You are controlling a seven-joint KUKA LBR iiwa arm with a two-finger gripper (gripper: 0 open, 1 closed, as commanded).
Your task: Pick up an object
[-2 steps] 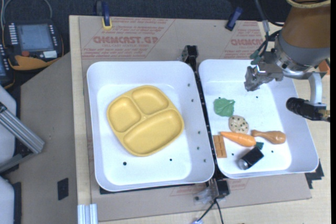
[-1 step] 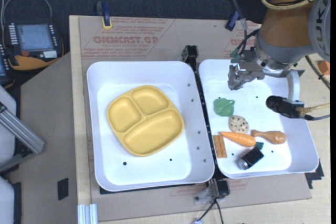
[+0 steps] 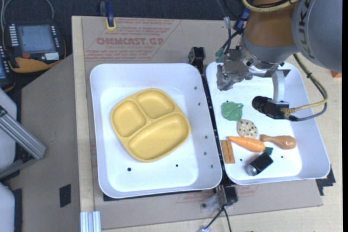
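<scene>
Well, the brown cardboard-topped desk (image 3: 81, 117) is the biggest thing, and it carries two shallow white bins side by side. The big grey arm with the orange band (image 3: 277, 8) comes in from the right and hangs over the top of the right white bin (image 3: 312, 144).

The left white bin (image 3: 100, 117) holds a yellow plastic plate with three sections (image 3: 150, 124). The plate lies flat near the middle of its bin.

The grey metal gripper (image 3: 227, 80) is at the top left part of the right bin, close to the wall between the two bins. It points down. I cannot tell if the gripper is apart or together, and I see nothing held in it.

The little things all lie in the lower half of the right bin, below the gripper. The orange toy carrot (image 3: 246, 143) lies on its side. Just to its right is a light brown piece with a round end and a thin handle (image 3: 279, 141), close to the fat end of the carrot. A green leafy toy (image 3: 232, 111) lies nearest the gripper, just below it. A round speckled cookie (image 3: 247, 128) sits between the green leafy toy and the carrot. A small black block with a silver end (image 3: 261, 163) lies tilted under the carrot. A small flat brown card (image 3: 228, 151) rests by the left wall of this bin.
</scene>
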